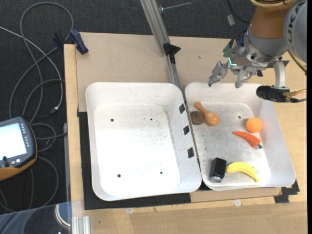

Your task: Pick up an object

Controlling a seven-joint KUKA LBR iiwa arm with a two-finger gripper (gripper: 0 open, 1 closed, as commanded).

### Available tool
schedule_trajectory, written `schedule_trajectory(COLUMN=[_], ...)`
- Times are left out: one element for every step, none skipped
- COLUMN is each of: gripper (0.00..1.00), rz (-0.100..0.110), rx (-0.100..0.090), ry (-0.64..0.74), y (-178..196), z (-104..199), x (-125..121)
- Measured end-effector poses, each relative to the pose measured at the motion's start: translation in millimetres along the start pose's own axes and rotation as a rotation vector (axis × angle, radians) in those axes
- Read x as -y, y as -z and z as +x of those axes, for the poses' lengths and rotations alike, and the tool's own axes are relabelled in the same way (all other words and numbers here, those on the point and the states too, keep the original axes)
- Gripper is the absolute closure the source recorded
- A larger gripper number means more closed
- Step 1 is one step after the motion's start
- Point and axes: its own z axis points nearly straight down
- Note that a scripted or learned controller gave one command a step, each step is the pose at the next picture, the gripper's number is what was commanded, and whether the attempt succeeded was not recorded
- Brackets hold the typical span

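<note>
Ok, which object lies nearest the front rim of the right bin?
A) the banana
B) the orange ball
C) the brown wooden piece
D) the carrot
A: the banana lies by the right bin's front rim, beside the black block; the others sit farther back.

Left white bin (97,99) sat beside right white bin (285,155), inner edges touching. Both rested on tan bench (122,57), black mat (90,199) under front edges. Aluminium rail (153,18) ran diagonally from top down to gap between bins. Blue clamp (78,40) gripped bench's far-left corner. Black cables (36,72) looped across dark floor at left. Teach pendant (14,147) with lit screen lay at left edge, near cables.
</note>
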Motion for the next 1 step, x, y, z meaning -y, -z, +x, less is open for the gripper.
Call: schedule_trajectory(gripper=[0.0], rz=[-0.005], rx=[0.001], ry=[0.001], y=[3.4], z=[0.0], x=[-0.8])
